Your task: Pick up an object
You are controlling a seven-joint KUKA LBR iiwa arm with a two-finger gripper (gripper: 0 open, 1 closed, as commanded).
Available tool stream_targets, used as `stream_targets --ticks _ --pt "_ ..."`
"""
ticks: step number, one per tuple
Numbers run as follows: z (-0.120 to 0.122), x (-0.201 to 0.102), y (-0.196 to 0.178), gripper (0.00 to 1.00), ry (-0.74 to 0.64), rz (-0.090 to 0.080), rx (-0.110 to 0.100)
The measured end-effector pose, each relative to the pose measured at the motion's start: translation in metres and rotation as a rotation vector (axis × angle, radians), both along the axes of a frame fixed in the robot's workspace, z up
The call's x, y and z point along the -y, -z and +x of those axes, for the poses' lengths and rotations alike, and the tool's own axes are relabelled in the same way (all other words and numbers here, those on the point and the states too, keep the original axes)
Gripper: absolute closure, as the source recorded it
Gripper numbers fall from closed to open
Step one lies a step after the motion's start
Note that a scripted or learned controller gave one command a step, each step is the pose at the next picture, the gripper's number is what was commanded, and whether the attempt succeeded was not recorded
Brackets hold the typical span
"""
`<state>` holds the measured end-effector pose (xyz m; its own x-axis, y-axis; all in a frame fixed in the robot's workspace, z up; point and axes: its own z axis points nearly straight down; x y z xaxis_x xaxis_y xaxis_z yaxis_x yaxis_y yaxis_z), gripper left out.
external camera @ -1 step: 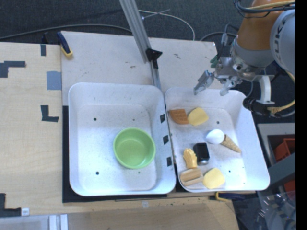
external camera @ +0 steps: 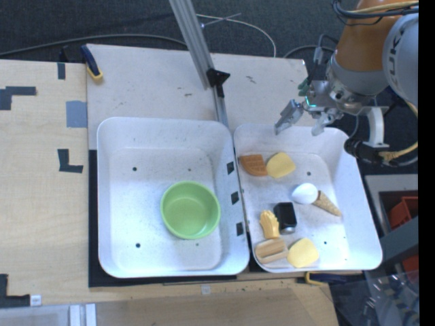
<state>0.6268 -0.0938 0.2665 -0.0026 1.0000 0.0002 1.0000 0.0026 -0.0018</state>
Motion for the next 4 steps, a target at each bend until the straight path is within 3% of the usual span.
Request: stream_targets --ticks 1,3,4 --pt "-0.004 0.004 0.064 0.0 0.002 -0.001 -0.006" --pt "-0.009 -0.003 0.174 0.0 0.001 -0.003 0.001" --pt "-0.008 -0.004 0.161 1.0 -0.001 -0.001 0.003"
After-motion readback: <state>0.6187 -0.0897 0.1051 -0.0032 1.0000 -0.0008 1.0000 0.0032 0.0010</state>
